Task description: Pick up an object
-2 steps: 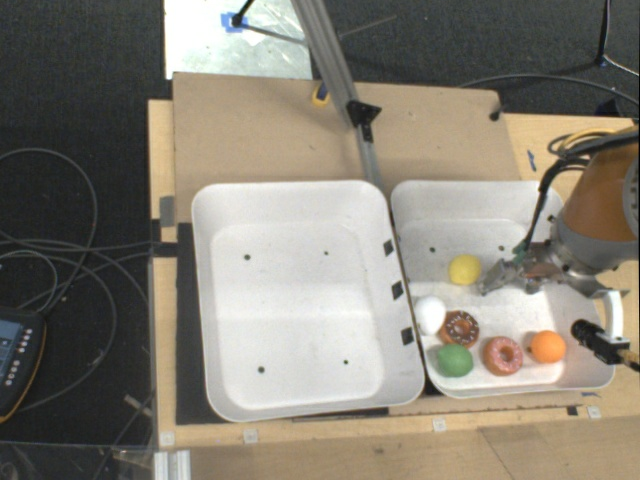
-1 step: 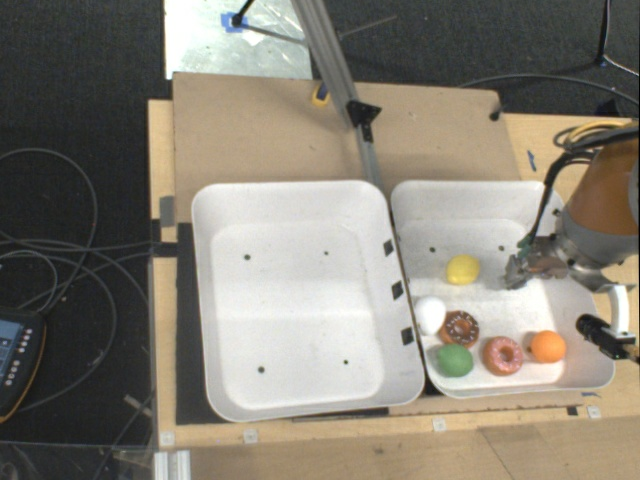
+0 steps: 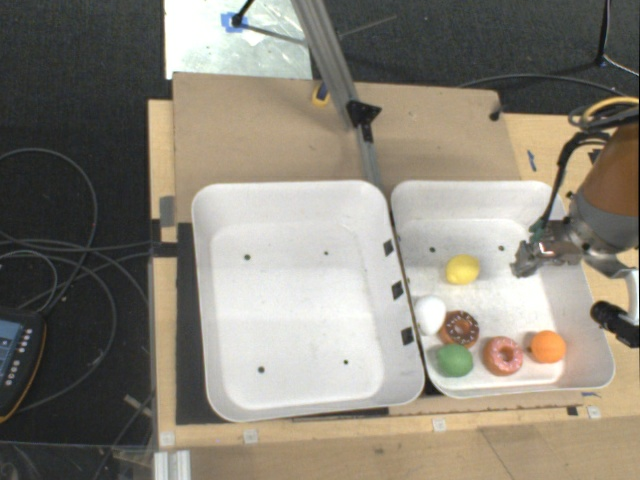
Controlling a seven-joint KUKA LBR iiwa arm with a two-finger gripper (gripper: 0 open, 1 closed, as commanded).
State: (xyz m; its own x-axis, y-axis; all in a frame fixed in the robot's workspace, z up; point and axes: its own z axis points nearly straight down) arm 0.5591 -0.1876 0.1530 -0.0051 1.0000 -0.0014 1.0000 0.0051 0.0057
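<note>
- Camera view: smooth round pieces lie in the right bin [image 3: 500,218]: yellow ball [image 3: 462,269], white ball [image 3: 430,315], chocolate doughnut [image 3: 461,327], green ball [image 3: 455,360], pink doughnut [image 3: 503,355], orange ball [image 3: 547,346].
- Claw [image 3: 530,258] hangs beside the yellow ball; its grip cannot be told.
- Brown counter [image 3: 260,128], dark carpet [image 3: 70,78].

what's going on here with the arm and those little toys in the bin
A robot arm reaches in from the right, and its gripper hangs over the right bin, near its right wall. It is not holding anything that can be seen. The items lie in that bin: a yellow piece closest to the gripper, then a white ball, a brown donut, a green ball, a pink donut and an orange ball along the front. The pick has not happened yet.
</note>
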